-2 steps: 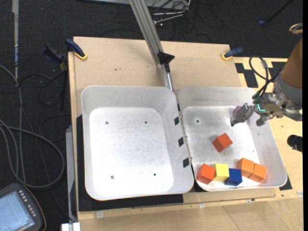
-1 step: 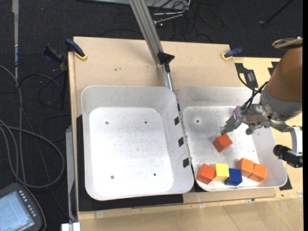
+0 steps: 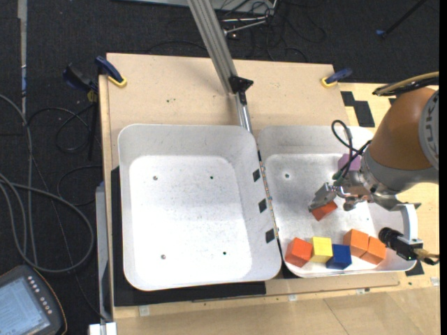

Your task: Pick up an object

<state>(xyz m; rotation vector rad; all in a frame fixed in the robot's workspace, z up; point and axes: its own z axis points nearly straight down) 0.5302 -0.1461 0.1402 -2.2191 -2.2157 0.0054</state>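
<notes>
Fingers [image 3: 325,202] clenched on a red block [image 3: 323,211] above the right bin [image 3: 293,160], 5 blocks along its near edge.

We count two white bins [image 3: 188,135], three orange blocks [image 3: 299,251], one yellow block [image 3: 322,247], one blue block [image 3: 340,257], one red block [image 3: 323,211].

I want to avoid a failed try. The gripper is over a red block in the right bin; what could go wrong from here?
1. The red block lies tilted right under the gripper, so it may slip or be pushed aside instead of gripped.
2. A purple object sits close beside the wrist, and the arm could knock it.
3. The black cable loops near the arm and may snag.
</notes>
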